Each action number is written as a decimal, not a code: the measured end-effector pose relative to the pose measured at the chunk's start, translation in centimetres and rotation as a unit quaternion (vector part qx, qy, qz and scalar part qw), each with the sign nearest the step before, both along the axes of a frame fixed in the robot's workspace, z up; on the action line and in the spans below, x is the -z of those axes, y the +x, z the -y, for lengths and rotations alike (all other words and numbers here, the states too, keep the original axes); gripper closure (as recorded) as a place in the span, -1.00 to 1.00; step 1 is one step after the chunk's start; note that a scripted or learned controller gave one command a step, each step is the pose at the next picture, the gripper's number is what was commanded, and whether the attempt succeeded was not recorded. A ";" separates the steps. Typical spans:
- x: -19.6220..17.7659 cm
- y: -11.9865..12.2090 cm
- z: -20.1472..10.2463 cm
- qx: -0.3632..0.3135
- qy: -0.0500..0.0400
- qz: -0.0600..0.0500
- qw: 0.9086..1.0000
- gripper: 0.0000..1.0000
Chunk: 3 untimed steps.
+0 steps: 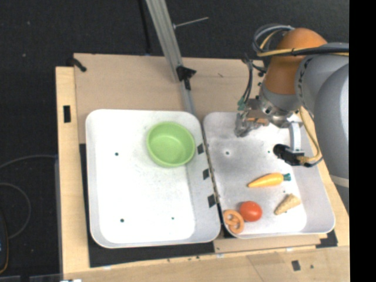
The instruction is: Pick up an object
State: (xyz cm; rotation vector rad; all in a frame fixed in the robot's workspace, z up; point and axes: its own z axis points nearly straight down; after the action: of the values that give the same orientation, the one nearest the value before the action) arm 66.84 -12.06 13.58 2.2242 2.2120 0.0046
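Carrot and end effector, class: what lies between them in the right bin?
In the camera view, only bare bin floor lies between the end effector and the carrot; nothing stands on that stretch.

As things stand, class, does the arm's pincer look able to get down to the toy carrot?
Probably yes. The pincer hangs over the same right bin, and the carrot lies apart from the tomato with bare floor around it.

Tan bench (129, 81) on dark floor (35, 16)
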 end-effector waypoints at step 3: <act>-10.8 -1.2 -4.3 -0.006 0.002 -0.002 1.000 1.00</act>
State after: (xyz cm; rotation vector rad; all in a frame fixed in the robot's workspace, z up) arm 65.60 -7.76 24.37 2.2144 2.2297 0.0038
